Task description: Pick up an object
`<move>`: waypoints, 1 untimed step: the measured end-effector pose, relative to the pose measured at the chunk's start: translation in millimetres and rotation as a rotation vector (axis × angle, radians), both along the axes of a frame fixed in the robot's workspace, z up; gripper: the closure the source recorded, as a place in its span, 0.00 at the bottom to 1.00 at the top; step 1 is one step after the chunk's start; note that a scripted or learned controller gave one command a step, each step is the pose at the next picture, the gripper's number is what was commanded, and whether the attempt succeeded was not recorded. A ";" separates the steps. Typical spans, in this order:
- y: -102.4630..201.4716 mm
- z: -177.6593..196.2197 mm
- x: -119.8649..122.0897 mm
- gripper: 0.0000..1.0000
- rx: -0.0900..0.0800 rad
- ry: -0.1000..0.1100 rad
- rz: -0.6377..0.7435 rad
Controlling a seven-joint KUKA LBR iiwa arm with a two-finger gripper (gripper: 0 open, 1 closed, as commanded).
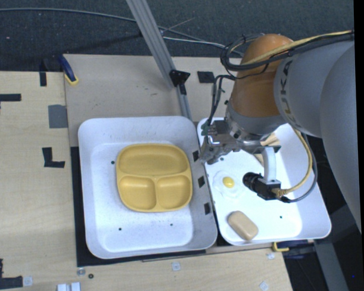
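Jaws: we cannot tell their state; gripper (213,148) sits low at upper left corner of right bin (310,224), under arm (269,91). We note left bin (100,192) bearing yellow divided plate (154,176), centred. In right bin: tan bread roll (242,224) near front edge; fried egg (227,183) just below gripper, apart from it.

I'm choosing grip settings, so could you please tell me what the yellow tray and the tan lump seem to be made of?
The yellow tray looks like moulded plastic: smooth, faintly glossy, uniform colour. The tan lump looks matte and rounded, possibly foam or soft plastic; hard to tell.
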State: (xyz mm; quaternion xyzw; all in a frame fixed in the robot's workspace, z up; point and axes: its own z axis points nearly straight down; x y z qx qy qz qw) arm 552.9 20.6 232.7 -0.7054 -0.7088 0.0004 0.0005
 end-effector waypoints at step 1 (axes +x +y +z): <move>51.6 4.3 -2.5 1.00 0.000 0.001 0.001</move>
